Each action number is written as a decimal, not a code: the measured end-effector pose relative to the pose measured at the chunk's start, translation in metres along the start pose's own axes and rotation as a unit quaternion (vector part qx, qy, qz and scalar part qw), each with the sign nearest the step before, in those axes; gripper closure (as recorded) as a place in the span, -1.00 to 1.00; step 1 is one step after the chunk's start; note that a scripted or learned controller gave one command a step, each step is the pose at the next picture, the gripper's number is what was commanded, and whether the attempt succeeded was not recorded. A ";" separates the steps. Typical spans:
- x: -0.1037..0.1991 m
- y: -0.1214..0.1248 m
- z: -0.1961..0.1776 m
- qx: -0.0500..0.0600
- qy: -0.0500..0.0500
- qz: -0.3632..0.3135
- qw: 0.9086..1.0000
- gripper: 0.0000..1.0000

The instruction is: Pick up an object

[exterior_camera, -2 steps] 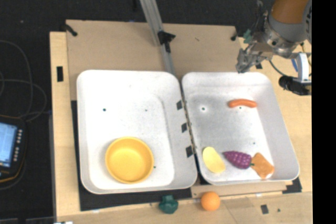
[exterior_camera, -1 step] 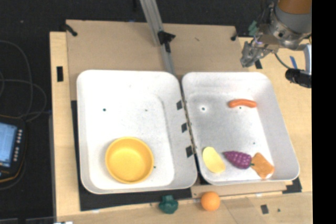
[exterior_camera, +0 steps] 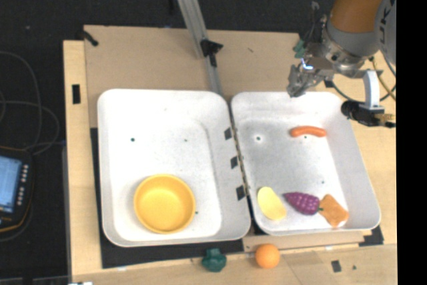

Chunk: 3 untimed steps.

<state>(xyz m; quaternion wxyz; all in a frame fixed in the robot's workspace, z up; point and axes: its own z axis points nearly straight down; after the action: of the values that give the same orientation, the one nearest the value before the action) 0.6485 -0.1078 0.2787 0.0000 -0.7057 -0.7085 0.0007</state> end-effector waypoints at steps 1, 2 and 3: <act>0.044 -0.013 0.015 0.000 0.000 0.000 1.000 1.00; 0.092 -0.026 0.029 0.000 0.000 0.000 1.000 1.00; 0.142 -0.036 0.022 -0.001 0.002 -0.002 1.000 1.00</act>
<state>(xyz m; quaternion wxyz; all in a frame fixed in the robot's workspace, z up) 0.6122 0.0344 0.2568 0.0005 -0.7045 -0.7097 -0.0011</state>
